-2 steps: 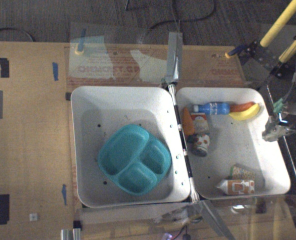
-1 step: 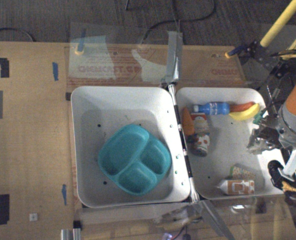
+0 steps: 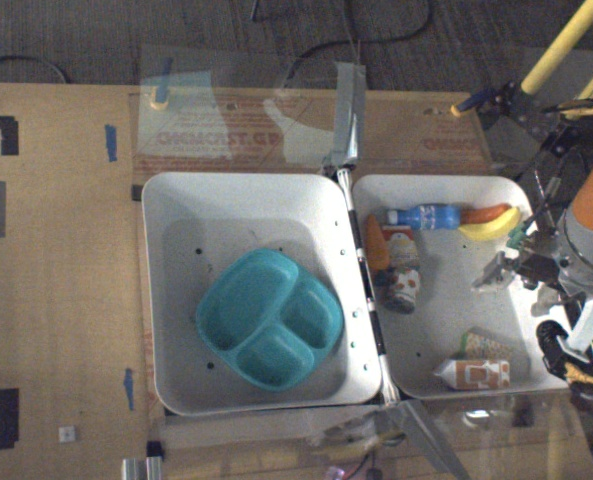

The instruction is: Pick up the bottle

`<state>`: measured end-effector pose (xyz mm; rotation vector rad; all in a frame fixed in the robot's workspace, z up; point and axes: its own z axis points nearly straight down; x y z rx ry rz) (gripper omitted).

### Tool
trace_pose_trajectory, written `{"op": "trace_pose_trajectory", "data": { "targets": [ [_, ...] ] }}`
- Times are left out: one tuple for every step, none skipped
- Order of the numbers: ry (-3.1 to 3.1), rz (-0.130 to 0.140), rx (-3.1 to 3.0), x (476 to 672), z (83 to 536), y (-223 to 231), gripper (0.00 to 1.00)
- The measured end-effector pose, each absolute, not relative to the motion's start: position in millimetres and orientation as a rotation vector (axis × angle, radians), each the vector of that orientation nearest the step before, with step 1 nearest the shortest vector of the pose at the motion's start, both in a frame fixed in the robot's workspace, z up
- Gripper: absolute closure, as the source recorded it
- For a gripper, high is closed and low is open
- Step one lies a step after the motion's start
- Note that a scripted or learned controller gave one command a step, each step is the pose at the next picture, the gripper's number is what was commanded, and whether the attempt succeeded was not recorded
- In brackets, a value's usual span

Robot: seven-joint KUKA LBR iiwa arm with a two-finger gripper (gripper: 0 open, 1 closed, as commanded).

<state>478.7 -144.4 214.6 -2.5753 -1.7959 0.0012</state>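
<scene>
Camera view. Bottle [image 3: 425, 216], blue with a white cap end, lies on its side along the far wall of the right bin [image 3: 431, 343]. All places below are taken from the bottle. A banana [image 3: 489, 227] lies just beside its body end, with an orange-red piece [image 3: 487, 211] there too. An orange item [image 3: 376, 244] and a small can [image 3: 404, 286] sit near its cap end, toward the bin's middle. Gripper [image 3: 501, 268] hangs over the bin, nearer the camera than the bottle and off past its body end, apart from it; fingers blurred, spread or pressed together cannot be told.

Judgement: approach stage. Come down at mid-body, jaws across the short axis, clear of banana and wall.
</scene>
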Motion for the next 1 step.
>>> {"op": "trace_pose_trajectory", "data": {
  "targets": [
    [-1.624, 0.0, -2.69, 562.0, 130.3, -157.7, 0.0]
  ]
}}
